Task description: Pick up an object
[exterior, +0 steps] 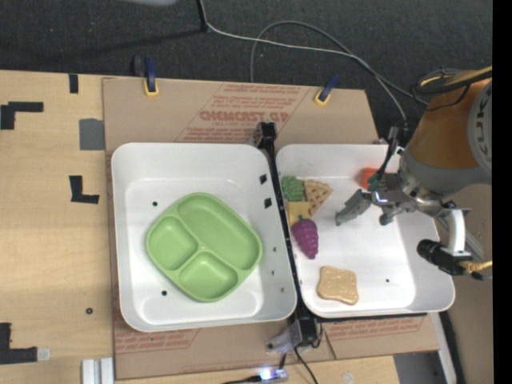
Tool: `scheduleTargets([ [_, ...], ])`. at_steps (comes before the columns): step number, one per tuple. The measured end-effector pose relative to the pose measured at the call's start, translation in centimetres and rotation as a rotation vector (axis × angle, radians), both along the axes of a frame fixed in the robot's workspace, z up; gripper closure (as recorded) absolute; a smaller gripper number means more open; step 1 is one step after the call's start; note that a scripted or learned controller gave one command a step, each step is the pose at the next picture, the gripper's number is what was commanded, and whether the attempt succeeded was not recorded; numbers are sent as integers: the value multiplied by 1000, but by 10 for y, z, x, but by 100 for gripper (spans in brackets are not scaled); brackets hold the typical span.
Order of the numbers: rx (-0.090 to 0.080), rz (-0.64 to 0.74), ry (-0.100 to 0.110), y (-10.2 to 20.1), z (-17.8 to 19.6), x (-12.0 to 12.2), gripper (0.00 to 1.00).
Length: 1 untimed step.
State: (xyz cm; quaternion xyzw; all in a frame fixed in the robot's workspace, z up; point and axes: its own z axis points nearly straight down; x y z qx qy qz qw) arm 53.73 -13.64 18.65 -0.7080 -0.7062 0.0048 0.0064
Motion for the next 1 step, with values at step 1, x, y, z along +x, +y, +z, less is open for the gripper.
scheduleTargets([
  [1, -2, 4, -13, 0, 7, 3, 0],
])
